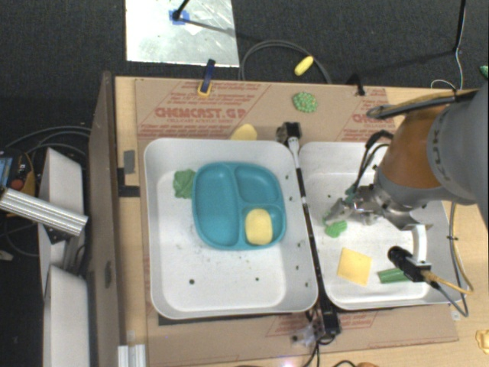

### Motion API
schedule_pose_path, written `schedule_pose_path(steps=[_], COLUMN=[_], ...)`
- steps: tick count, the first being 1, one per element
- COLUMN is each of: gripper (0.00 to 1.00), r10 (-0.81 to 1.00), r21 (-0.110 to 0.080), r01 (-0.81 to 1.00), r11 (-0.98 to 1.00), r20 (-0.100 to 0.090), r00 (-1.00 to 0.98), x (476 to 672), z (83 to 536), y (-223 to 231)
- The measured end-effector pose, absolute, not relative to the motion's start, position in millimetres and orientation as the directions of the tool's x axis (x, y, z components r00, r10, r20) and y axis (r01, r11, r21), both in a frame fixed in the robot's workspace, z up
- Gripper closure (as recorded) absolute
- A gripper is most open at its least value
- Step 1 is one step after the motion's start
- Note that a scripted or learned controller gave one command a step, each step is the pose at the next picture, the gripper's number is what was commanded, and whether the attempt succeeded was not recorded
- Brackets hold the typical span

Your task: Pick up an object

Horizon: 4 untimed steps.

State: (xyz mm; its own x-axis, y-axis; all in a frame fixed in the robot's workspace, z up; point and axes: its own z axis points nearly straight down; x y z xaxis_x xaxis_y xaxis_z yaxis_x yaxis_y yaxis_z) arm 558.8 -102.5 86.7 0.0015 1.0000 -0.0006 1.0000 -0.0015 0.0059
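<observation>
Bench [191, 102] with 2 white bins [229, 297]

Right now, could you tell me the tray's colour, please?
Teal blue tray, seen in the camera view.

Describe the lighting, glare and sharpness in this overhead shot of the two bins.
Camera view: even, diffuse lighting, with soft faint shadows inside the two shallow white bins; the shiny silver sheet on the dark floor at top catches mottled glare; the teal divided plastic plate and yellow square block look reasonably sharp; the pincer near the small green piece is slightly soft, its detail hard to read.
</observation>
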Motion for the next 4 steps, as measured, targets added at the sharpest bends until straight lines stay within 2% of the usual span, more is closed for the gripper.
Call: schedule_pose_path(steps=[1, 2, 3, 4], gripper=[1.0, 0.0, 0.0, 0.0], r10=[1.0, 1.0, 1.0, 1.0], r21=[0.011, 0.01, -0.004, 0.008], r01=[1.0, 1.0, 1.0, 1.0], r11=[0.002, 0.002, -0.003, -0.001], r20=[0.001, 0.001, 0.001, -0.005], r00=[-0.002, -0.002, 0.003, 0.001], x=[561.9, 561.7, 483.2, 547.7], z=[99, 98, 83, 85], y=[-101, -101, -110, -172])
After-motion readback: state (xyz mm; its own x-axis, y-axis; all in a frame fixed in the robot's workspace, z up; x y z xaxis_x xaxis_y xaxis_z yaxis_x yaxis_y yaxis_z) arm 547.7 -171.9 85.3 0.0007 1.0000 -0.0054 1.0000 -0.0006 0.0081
